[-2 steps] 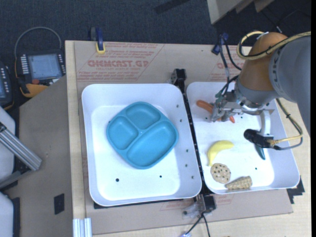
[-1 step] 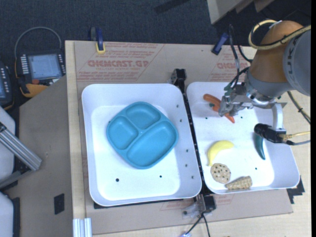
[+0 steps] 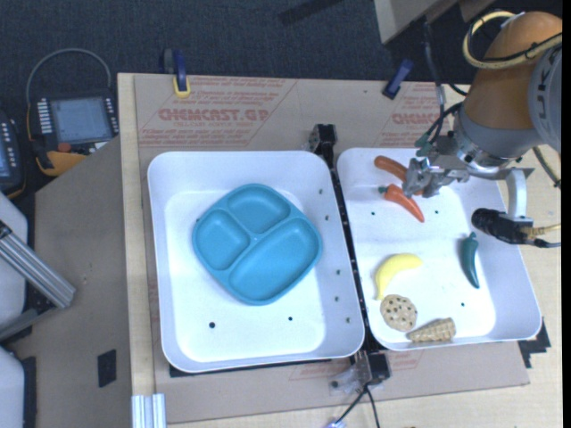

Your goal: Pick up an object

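We see two white bins on the bench, the left bin (image 3: 169, 266) and the right bin (image 3: 513, 301), their inner rims nearly touching along a dark seam with a black clamp (image 3: 323, 137) at its far end. The left bin holds one thing, a blue divided plate (image 3: 257, 242) with three compartments, sitting near the middle with open white floor on every side, widest toward the near edge. The right bin carries six loose items: one sausage (image 3: 390, 164) near the far left corner, one orange carrot (image 3: 404, 202) just beside it toward the middle, one green pepper (image 3: 470, 259) by the right rim, one banana (image 3: 394, 270) in the middle, one cookie (image 3: 398, 311) and one waffle cone (image 3: 434, 331) near the near edge, cookie and cone nearly touching. The gripper (image 3: 419, 182) hangs low over the far part of the right bin, its tip right at the carrot's upper end, sausage close behind it; we cannot tell from this slant how its fingers stand or whether anything sits between them. The arm (image 3: 508, 78) crosses the far right corner, and a black cable connector (image 3: 498, 225) overhangs the right rim above the pepper. Free floor lies between carrot and banana. A pendant (image 3: 78, 119) sits off the bench's far left corner.
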Available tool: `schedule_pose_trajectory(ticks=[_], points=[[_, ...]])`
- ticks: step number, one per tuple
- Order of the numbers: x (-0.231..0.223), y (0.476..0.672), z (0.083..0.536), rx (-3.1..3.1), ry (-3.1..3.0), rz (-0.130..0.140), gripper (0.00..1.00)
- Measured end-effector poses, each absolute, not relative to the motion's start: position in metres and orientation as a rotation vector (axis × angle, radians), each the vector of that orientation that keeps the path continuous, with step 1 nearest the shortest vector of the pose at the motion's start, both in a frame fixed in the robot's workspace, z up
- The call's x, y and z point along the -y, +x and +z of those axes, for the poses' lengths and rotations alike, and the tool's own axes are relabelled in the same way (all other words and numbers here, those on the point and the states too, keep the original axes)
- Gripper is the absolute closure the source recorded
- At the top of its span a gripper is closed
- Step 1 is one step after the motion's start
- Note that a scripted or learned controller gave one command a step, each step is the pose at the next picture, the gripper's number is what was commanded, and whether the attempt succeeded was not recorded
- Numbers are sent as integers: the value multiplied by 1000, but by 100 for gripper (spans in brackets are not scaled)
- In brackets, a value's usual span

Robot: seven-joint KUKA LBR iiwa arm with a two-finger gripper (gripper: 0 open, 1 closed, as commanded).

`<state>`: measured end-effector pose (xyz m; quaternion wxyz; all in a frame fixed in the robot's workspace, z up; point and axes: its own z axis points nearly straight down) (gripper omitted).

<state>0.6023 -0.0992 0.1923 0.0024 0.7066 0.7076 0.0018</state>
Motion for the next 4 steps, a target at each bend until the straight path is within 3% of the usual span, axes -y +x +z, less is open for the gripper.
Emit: schedule_pose_trajectory(ticks=[1,4], points=[[99,603,213,-2220,2218,4,100],[-52,570,238,-2230,2218,0,100]])
